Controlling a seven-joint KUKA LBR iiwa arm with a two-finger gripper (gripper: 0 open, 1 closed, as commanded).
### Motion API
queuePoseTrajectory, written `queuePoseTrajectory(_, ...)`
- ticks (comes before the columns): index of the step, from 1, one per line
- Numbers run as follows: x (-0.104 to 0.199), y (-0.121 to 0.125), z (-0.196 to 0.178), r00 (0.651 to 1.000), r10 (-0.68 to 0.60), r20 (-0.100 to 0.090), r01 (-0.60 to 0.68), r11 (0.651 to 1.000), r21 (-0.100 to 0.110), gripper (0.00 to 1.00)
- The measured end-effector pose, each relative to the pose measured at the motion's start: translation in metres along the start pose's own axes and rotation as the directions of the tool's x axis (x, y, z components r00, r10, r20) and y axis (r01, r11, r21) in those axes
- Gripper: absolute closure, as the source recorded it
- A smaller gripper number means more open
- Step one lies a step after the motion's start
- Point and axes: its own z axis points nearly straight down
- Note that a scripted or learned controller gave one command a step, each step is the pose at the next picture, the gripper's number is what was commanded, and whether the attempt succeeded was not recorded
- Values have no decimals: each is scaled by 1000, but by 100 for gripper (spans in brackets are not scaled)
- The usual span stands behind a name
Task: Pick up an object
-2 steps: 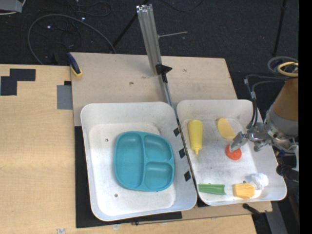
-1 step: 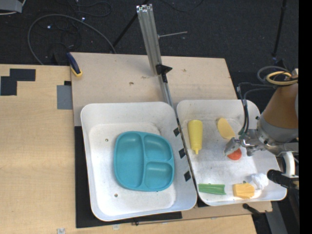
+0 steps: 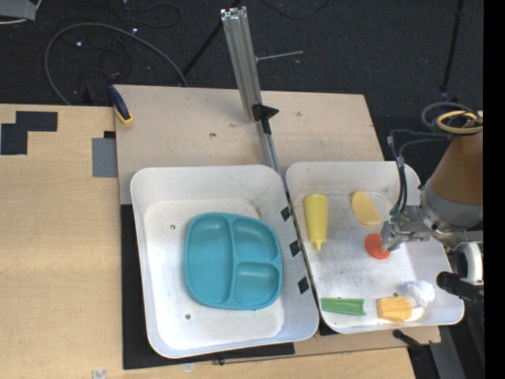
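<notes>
The right bin (image 3: pixel 339 172) holds a yellow bottle-shaped toy (image 3: pixel 316 219), a pale yellow rounded piece (image 3: pixel 365 208), a small red-orange object (image 3: pixel 376 247), a green flat piece (image 3: pixel 342 306) and a yellow-and-white item (image 3: pixel 401 305). My gripper (image 3: pixel 392 235) hangs low at the bin's right side, right above and touching the red-orange object. The arm's orange band (image 3: pixel 461 168) sits above it at the right edge. How the fingers stand around the red object is hidden by the gripper body.
The left bin (image 3: pixel 158 188) carries a teal divided plate (image 3: pixel 233 260). A metal post (image 3: pixel 243 61) rises behind the bins. Black clips (image 3: pixel 293 247) sit on the shared wall between the bins. Cables lie on the dark floor beyond the bench.
</notes>
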Motion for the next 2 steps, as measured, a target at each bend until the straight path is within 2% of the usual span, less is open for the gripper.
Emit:
queuePoseTrajectory(1, -2, 2, -63, 1000, -4, 3, 4, 1000, -8, 100)
queuePoseTrajectory(2, -3, 2, -93, 1000, -5, 2, 5, 1000, -7, 100)
